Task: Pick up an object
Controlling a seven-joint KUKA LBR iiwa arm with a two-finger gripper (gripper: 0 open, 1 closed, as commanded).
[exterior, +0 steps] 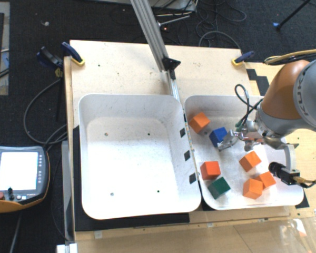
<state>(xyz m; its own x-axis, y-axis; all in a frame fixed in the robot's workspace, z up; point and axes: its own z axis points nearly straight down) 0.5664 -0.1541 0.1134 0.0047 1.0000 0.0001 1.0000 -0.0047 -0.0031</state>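
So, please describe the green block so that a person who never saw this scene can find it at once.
Look at the right bin, the one the arm reaches into. Near its front-left corner, close to the wall shared with the left bin, lies the green block, just below an orange block. It is the single dark green cube; the others are orange or blue.

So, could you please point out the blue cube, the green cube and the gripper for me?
blue cube (pixel 217 136), camera view, on its top face.
green cube (pixel 219 187), camera view, on its top face.
gripper (pixel 227 143), camera view, at its fingertips beside the blue cube.
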